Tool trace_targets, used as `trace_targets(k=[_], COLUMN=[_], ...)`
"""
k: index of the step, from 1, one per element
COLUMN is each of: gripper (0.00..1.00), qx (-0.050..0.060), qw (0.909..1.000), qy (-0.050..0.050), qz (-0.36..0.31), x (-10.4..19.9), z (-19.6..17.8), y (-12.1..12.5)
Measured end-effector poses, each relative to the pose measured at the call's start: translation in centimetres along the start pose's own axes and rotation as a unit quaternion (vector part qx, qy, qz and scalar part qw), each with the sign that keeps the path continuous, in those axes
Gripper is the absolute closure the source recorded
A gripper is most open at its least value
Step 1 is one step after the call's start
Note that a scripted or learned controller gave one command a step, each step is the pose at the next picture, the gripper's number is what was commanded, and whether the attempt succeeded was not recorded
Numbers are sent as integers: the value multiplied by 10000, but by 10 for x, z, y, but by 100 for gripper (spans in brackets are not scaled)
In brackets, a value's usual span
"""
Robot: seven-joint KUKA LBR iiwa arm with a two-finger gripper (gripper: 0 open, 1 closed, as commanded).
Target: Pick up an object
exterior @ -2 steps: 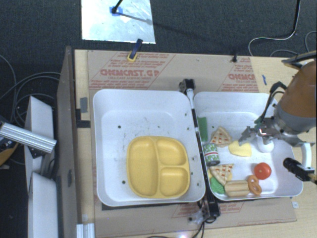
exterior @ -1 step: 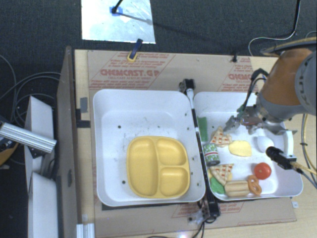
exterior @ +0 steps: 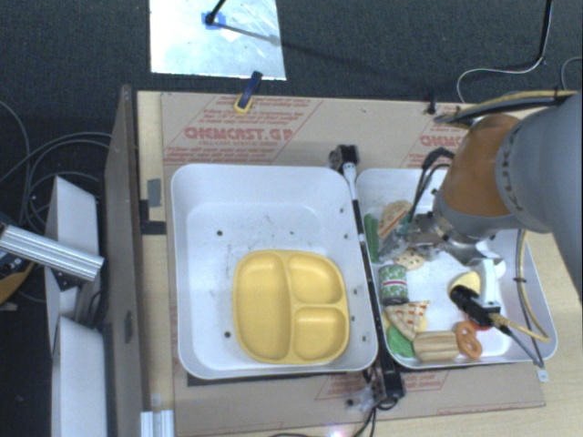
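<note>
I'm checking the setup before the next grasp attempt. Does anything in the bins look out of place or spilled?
Nothing looks spilled or damaged. The yellow divided tray lies flat in the left bin. The toy food items are jumbled in the right bin, including a small can upright and a pretzel, with the gripper low over them.

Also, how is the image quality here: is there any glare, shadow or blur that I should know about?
In the camera view, the shiny silver sheet on the dark floor glares brightly; the yellow divided plastic tray in the left white bin is evenly lit and sharp; the small food items in the right white bin look soft and hard to identify; the grey arm casts little shadow.
</note>
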State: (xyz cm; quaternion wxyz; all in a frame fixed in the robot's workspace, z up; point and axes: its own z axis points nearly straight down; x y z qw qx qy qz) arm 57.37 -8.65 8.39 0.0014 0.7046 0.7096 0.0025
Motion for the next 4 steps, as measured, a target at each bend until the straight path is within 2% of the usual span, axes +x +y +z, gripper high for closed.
trace_targets(k=[1,2,3,4], gripper=[0,0,0,100], qx=[-10,67,0,-11], qw=[10000,10000,10000,10000], qy=[-16,5,-5,-20], qz=[13,16,-1,-1], x=[-25,-57,-27,-29], z=[-3,0,-1,-12], y=[49,78,97,97])
